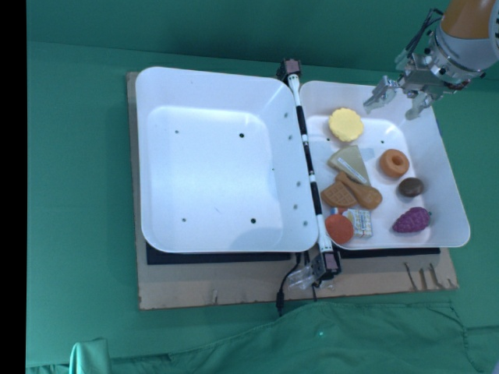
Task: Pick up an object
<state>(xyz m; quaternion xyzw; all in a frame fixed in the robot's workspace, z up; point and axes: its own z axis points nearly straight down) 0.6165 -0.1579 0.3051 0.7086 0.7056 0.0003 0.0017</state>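
the tool hangs at the upper right of the frame, over the far rim of the right bin, its two fingers spread apart with nothing between them. the arm is cut off by the frame's top right corner. in the right bin lie a yellow disc, a donut, a cheese wedge, a brown ball, purple grapes and a red disc. near the red disc, a small pale packet is hard to make out. the left bin fills mid-frame.
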